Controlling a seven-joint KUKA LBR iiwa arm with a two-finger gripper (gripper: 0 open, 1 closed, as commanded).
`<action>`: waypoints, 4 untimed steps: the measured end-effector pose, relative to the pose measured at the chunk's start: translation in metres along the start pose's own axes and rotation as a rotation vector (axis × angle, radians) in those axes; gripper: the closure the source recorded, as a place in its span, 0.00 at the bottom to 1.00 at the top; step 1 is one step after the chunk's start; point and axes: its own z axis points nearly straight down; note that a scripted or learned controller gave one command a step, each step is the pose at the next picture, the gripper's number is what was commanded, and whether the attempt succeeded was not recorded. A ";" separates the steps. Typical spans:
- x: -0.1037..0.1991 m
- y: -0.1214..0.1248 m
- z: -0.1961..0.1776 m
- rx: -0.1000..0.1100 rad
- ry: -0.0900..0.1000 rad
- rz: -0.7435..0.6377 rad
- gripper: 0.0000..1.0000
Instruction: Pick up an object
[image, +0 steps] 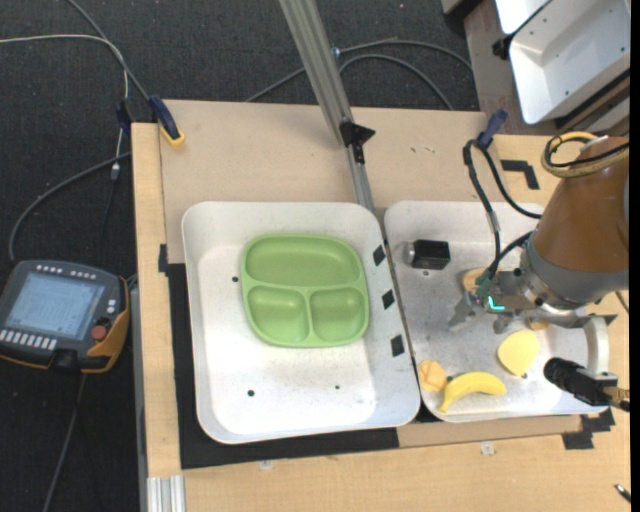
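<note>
My gripper (472, 300) hangs low over the middle of the right bin (440, 330), under the grey and orange arm that comes in from the right. A yellow banana (473, 387) lies near the bin's front edge. A pale yellow round piece (519, 352) sits just above and right of it, below the gripper. A small orange-yellow item (432, 374) rests at the banana's left end. A black block (428, 253) lies toward the back left of this bin, apart from the gripper. A small tan thing (470, 280) shows right at the gripper, too small to identify.
The left bin (215, 330) holds a green divided plate (303, 289). A slanted metal pole (335, 95) runs down to the gap between the bins. A teach pendant (60, 315) lies off the bench at the left. Cables hang behind the right bin.
</note>
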 end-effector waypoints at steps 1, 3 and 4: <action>0.000 0.001 -0.001 -0.002 0.000 0.000 0.00; -0.002 0.000 0.102 -0.003 0.001 0.000 0.00; -0.002 0.001 0.093 -0.002 -0.003 -0.003 1.00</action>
